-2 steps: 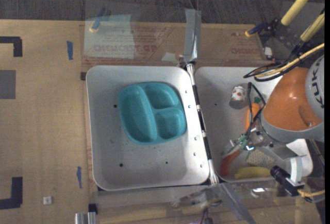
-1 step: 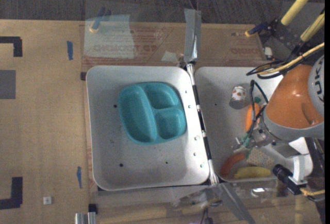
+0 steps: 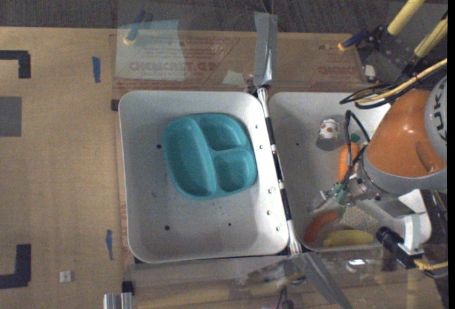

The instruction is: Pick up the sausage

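The sausage [image 3: 321, 222] lies in the near corner of the right bin [image 3: 302, 123], a reddish-orange rounded piece touching a yellow banana [image 3: 348, 237] just beside it. From where I stand it looks like a toy food: probably light, smooth and a bit slippery, firm enough not to crush. I'd judge the best hold is across its middle, fingers on its long sides, though the banana and the bin wall crowd it. The end effector [image 3: 340, 194] hangs just above it, under the orange wrist; whether it's wide or narrow I can't tell, the arm blocks it. An orange carrot-like piece [image 3: 345, 158] and a small white cup [image 3: 328, 131] sit farther back in that bin. The left bin [image 3: 142, 180] on the worktop holds a teal divided plate [image 3: 210, 155]
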{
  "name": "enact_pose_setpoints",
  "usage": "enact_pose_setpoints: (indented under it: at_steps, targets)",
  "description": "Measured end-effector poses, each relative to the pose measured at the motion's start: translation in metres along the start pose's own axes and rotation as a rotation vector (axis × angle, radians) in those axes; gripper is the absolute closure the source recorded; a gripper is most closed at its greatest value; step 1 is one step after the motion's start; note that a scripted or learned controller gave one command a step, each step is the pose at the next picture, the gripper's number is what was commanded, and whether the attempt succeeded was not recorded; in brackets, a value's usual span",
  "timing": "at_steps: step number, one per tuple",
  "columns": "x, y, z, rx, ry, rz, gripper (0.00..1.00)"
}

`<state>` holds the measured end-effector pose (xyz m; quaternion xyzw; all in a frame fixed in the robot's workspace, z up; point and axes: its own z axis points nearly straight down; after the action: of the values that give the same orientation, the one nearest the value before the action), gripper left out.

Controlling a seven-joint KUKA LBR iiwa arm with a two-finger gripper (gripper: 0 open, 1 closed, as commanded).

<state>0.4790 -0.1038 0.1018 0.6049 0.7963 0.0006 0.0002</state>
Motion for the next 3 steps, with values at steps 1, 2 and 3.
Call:
enact_pose_setpoints:
  at_steps: [1,2,3]
  targets:
    - [0.0032,0.003,0.0131,-0.001,0.0,-0.154,0.0]
    - [0.0026,0.0031,0.0132,-0.003,0.0,-0.164,0.0]
    - [0.0023,0.0032,0.0132,-0.004,0.0,-0.163,0.0]
